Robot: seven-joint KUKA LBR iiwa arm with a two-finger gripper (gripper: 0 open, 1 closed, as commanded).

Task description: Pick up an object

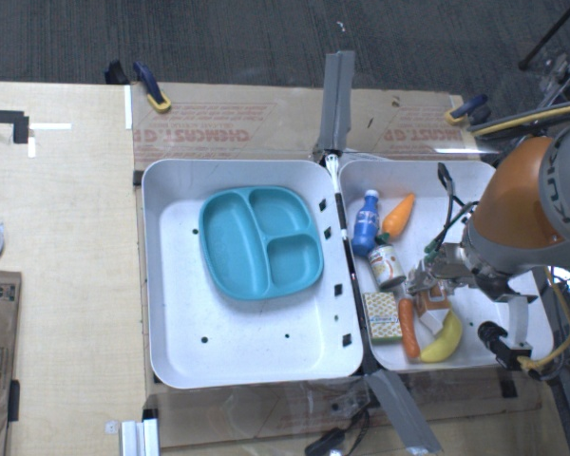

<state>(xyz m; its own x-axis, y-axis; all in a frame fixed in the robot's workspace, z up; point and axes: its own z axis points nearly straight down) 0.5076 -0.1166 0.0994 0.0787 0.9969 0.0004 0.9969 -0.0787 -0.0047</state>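
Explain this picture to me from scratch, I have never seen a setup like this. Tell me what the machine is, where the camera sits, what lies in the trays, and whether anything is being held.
One camera is fixed above a bench and looks down at a slant. The big grey machine with the orange band is a robot arm reaching in from the right. Its two-finger gripper hangs low over the right white bin.

That bin holds small toy groceries: a blue bottle with a white cap, an orange carrot-shaped piece, a small jar with a label, a pale boxed item, a red-orange sausage-shaped piece and a yellow banana.

The left white bin holds a turquoise plastic plate with three compartments.

The gripper sits among the items, but I cannot tell whether it grips any.
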